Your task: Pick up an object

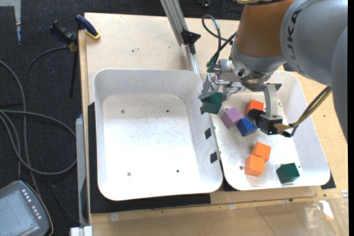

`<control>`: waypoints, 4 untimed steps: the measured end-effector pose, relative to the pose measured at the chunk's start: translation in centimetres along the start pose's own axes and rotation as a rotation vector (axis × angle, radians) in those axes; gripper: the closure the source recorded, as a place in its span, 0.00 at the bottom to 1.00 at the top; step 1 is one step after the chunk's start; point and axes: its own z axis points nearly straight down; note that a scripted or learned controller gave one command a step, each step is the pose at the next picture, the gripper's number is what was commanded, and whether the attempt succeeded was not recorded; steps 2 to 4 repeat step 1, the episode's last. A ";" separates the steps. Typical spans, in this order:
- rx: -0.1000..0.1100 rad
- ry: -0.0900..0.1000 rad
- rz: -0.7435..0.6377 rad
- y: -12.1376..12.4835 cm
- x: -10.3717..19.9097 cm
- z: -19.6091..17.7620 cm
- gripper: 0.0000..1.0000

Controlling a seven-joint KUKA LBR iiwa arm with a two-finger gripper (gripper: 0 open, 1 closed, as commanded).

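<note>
Probably a robotics lab: KUKA arm (293,25), bench (133,41), loose cables (33,119).

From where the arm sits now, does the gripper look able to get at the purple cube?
Probably yes. The purple cube lies uncovered in the right bin, just beside the gripper, though a blue cube touches it.

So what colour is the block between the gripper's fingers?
Dark green. The block sits in the gripper, seen in the camera view.

Bulky grey cylindrical arm (321,30), dark "KUKA" lettering; glossy orange dome band (265,14) above wrist. Yellow and black cables looped alongside. Metal-grey gripper assembly (213,91).
</note>
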 end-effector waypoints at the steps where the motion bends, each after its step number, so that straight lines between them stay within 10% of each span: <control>1: 0.001 -0.001 0.000 -2.9 4.4 -0.4 1.00; 4: 0.001 -0.001 0.000 -2.9 4.4 -0.4 1.00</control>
